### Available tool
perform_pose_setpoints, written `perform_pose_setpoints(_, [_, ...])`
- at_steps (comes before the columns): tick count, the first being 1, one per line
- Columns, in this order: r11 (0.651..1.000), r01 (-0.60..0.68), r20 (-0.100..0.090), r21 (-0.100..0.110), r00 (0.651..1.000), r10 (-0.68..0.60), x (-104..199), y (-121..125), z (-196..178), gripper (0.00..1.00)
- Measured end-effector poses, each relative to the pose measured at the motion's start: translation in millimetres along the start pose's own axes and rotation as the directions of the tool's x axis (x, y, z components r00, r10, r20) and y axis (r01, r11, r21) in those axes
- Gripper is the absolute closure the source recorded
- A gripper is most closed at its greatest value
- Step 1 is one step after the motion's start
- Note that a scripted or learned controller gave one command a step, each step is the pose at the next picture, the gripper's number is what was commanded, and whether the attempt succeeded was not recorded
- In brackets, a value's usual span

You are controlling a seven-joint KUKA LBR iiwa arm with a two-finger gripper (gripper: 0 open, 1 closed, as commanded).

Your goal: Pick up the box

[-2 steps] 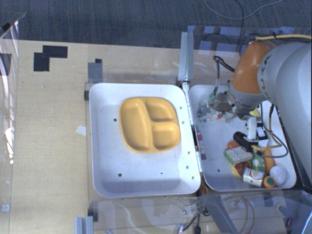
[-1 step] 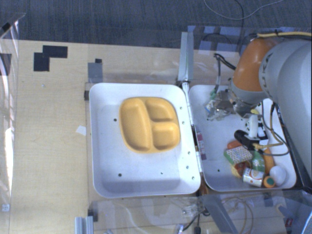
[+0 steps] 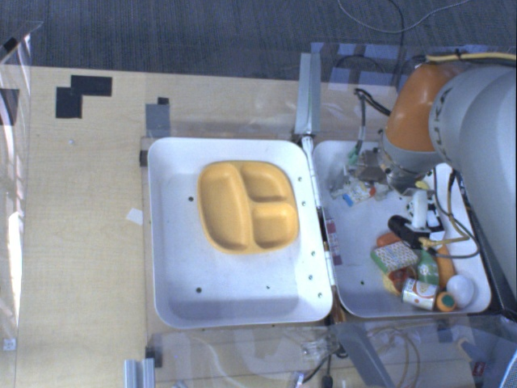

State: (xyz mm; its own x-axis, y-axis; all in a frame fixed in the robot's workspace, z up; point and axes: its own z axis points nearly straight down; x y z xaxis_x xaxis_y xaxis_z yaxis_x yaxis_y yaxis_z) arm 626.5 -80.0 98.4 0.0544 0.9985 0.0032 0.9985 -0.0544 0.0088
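Note:
A small box (image 3: 395,255) with a green edge and a checked pale face lies tilted in the right bin (image 3: 355,285), in a pile near its front right corner. My gripper (image 3: 356,182) hangs low over the back left part of that bin, well away from the box, up and to its left. A small blue, red and white scrap (image 3: 346,194) shows right beside the gripper; I cannot tell whether it is touched.
Around the box lie an orange carrot-like piece (image 3: 444,261), a white ball (image 3: 459,288), a red thing (image 3: 397,280) and a small labelled can (image 3: 417,294). A yellow divided plate (image 3: 246,205) sits in the left bin (image 3: 186,297). The grey arm (image 3: 477,120) covers the right bin's far right.

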Motion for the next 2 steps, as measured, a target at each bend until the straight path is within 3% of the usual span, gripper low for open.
perform_pose_setpoints(1, [0.998, -0.064, 0.004, 0.003, 0.998, 0.064, -47.0, 19.4, 11.9, 0.0])
perform_pose_setpoints(2, [0.998, -0.059, 0.005, 0.0, 0.998, 0.059, -45.6, 20.9, 1.2, 1.0])
